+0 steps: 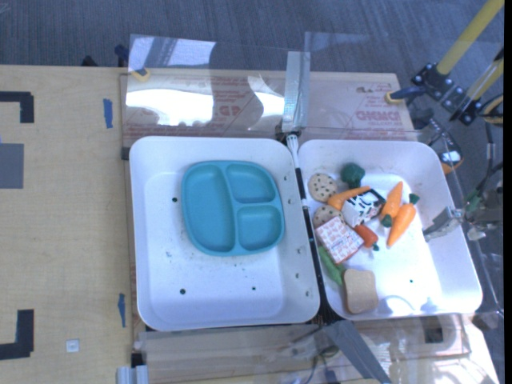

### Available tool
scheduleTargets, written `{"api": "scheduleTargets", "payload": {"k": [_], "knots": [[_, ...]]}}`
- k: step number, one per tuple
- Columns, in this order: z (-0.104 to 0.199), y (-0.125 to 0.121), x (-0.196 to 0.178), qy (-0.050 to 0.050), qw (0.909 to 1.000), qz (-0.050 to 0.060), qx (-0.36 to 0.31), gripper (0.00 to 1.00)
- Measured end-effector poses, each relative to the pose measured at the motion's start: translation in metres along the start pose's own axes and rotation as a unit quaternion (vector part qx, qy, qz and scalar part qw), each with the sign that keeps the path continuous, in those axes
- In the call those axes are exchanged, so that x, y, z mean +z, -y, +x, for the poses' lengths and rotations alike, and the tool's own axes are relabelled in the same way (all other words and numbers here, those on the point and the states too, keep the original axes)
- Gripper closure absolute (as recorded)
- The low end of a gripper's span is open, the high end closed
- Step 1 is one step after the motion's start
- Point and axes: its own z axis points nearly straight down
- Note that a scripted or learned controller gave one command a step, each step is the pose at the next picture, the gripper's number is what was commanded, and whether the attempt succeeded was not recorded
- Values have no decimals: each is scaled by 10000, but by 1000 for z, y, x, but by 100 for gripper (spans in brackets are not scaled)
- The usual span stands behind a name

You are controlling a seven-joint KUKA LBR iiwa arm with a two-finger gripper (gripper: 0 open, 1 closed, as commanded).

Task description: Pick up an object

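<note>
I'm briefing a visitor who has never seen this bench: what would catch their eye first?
The teal divided plate lying alone in the left bin stands out most. Next comes the bright pile of toy food in the right bin: orange carrots, round cookies and a slice of bread near its front edge.

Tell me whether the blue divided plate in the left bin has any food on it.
Empty. The blue plate lies flat in the left bin, and all three compartments show bare blue.
</note>
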Motion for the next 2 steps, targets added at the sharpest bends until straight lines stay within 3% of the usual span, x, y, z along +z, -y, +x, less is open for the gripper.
{"api": "scheduleTargets", "payload": {"k": [1, 2], "knots": [[15, -66, 137, 17, 10000, -33, -90, 0], [14, -64, 130, 12, 10000, -8, -75, 100]]}}
